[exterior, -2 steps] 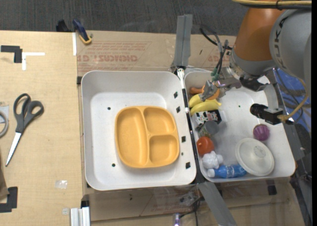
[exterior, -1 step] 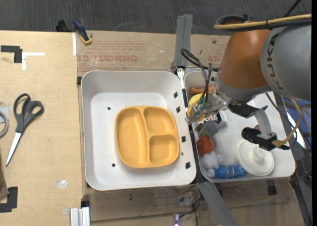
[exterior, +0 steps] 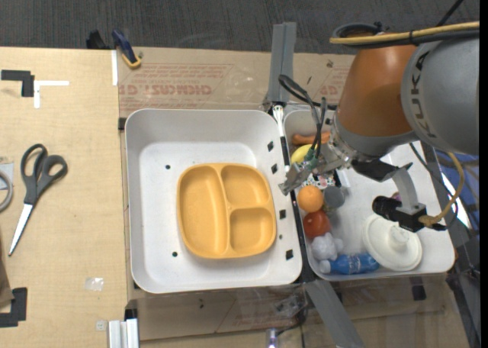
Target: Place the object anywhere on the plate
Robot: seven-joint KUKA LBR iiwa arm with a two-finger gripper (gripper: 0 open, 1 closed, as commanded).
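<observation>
Right bin [exterior: 450,259]: orange ball [exterior: 309,198] just below gripper [exterior: 309,173], grip state unclear.

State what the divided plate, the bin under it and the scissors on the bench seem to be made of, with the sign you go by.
Plate: probably moulded plastic, matte yellow-orange, with smooth rounded compartment walls.
Bin: likely plastic too, white with a soft sheen and rounded corners.
Scissors: blades look like bare metal, pale and shiny; the dark handles look like plastic, though that is less certain.
</observation>
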